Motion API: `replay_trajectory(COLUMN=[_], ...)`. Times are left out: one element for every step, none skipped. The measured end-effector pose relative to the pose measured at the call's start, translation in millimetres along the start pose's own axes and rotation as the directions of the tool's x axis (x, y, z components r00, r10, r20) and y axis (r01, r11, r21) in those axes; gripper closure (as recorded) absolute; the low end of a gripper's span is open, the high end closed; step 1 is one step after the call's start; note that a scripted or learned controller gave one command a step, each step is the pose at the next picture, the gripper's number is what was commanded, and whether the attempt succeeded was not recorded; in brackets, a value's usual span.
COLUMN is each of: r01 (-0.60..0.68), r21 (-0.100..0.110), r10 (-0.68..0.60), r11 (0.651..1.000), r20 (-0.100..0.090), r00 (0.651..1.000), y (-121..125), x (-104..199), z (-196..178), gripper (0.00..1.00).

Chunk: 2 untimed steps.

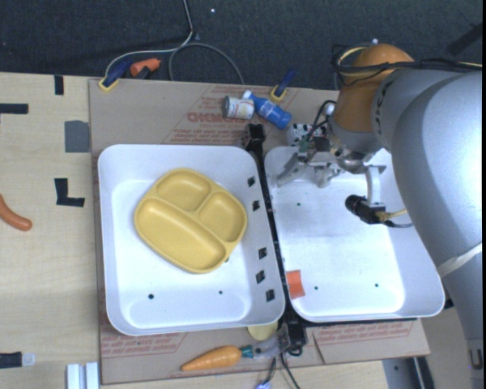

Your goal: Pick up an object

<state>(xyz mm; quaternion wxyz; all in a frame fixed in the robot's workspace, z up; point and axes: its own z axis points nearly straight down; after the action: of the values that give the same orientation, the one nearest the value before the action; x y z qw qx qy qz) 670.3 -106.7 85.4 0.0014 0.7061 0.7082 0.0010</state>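
A carrot (213,358) lies on the bench below the left bin (117,217), long axis left-right, tip pointing left. In the right bin (348,258) a small orange block (293,283) sits at the near left corner. A yellow tray (192,219) lies in the left bin, running from upper left to lower right. The gripper (308,167) is low over the right bin's far left corner; whether it is apart or together I cannot tell. A bottle (257,108) lies beyond the bins.

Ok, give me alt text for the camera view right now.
The grey arm's gripper hovers at the right bin's top left corner, nothing visibly held. A yellow divided plate lies in the left bin; a toy carrot lies on the bench below.
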Motion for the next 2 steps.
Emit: replay_trajectory(r01=[0.001,0.001], r21=[0.000,0.001], r10=[-0.001,-0.001], r11=[1.000,1.000], r20=[0.001,0.003], r00=[1.000,1.000], y=[-0.8,-1.2], x=[0.4,0.1], z=[-10.6,-9.9], gripper=[1.00,0.00])
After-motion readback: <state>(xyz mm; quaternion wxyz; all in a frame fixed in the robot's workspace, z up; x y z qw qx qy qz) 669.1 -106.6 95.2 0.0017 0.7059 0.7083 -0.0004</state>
